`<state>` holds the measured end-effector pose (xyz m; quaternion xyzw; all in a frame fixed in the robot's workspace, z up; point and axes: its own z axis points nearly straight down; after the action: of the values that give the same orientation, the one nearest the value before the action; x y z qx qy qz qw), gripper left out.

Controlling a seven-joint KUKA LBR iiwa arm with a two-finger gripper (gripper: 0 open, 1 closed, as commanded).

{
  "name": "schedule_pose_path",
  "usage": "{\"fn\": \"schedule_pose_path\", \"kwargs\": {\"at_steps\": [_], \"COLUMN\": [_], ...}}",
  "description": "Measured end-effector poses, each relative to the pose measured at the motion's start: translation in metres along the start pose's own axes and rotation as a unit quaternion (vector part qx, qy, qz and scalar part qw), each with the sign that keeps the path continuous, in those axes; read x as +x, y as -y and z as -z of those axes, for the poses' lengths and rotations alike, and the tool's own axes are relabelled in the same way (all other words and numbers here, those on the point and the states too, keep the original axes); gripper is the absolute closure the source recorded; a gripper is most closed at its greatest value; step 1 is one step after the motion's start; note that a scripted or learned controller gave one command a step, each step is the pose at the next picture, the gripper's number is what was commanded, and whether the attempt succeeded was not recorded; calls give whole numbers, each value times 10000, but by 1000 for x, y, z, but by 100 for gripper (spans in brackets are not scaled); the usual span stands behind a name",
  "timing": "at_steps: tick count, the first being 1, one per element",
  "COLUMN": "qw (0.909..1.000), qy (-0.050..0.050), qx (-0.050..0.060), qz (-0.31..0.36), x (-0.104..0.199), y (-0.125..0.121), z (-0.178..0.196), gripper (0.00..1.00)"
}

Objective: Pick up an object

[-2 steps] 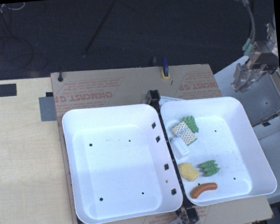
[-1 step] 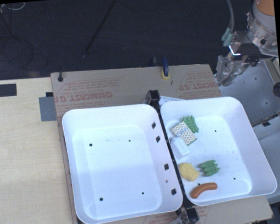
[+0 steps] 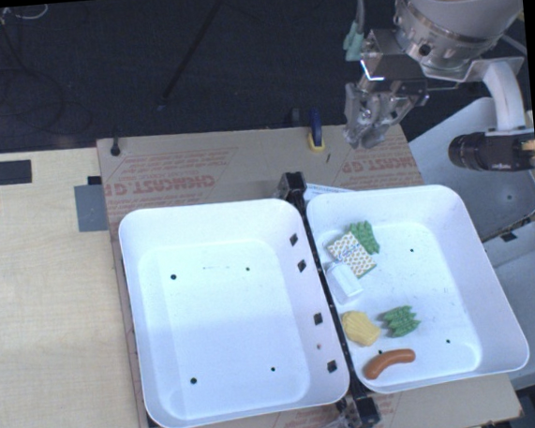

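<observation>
Right bin [image 3: 458,237]: toys; pincer [image 3: 370,131] above bench.

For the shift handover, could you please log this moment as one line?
arm: raised behind bins | claw: above bench, nothing seen held | right bin: sausage, yellow item, two green items, patterned packet | pick: not yet

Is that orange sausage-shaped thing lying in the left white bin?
No, the orange sausage-shaped toy lies in the right white bin, near its front edge.

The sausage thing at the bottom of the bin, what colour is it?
The sausage is orange-red, seen in the camera view.
</observation>
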<state>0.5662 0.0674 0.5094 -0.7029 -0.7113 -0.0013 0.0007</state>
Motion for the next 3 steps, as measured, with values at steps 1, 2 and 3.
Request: {"fn": "schedule_pose_path", "kwargs": {"at_steps": [1, 2, 3], "qw": [10000, 10000, 10000], "qy": [8, 6, 30], "qx": [48, 11, 28], "qz": [7, -24, -64], "x": [121, 180, 176], "y": [7, 11, -37], "z": [-37, -5, -26], "gripper": [100, 100, 100]}}
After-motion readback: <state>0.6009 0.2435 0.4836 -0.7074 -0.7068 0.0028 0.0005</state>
